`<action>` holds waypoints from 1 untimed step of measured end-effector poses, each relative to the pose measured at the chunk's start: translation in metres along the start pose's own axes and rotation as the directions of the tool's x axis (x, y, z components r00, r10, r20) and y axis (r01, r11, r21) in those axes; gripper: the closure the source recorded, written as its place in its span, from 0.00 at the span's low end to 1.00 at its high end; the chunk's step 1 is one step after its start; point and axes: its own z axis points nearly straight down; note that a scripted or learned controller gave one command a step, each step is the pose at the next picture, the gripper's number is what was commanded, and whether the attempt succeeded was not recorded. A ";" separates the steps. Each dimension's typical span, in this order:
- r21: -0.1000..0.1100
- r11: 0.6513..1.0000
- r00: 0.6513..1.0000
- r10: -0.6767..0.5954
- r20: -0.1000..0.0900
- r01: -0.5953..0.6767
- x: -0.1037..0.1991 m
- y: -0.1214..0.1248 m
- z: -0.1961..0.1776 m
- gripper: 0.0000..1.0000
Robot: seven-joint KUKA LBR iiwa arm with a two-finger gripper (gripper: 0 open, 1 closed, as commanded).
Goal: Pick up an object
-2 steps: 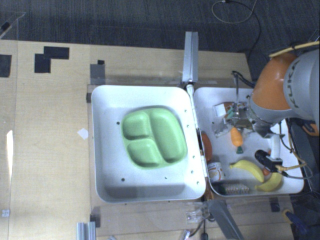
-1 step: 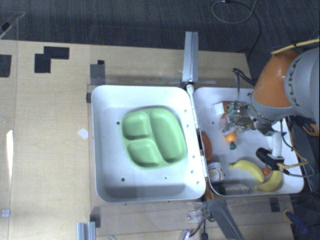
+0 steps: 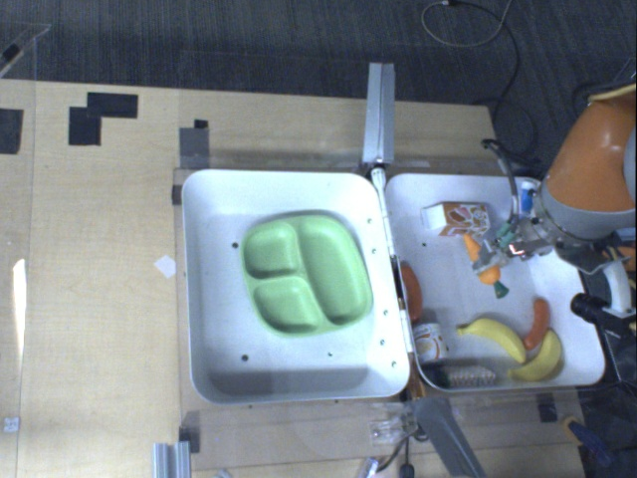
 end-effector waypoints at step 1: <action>0.002 0.982 0.982 0.188 -0.001 -0.188 0.032 0.034 -0.059 1.00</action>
